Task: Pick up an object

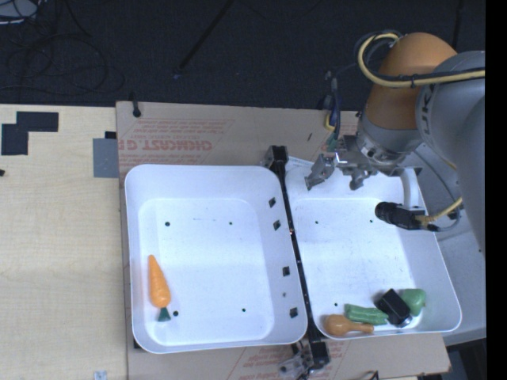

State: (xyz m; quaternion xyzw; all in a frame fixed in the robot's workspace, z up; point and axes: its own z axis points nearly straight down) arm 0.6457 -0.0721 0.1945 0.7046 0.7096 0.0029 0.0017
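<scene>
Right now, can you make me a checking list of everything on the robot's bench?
Surface: two white bins side by side, left bin, right bin, on a cardboard sheet.
Job's things: toy carrot in the left bin's near left corner; green piece, black block, orange piece bunched in the right bin's near corner.
Clutter: nothing seen.
End effector: open, over the right bin's far edge, holding nothing.
Cables: yellow hose looped on the arm.
Surroundings: wooden bench, dark floor behind.

Carrot toy [158,283] in left bin [142,188]; several toys [380,313] clustered in right bin's [444,279] near corner.
</scene>
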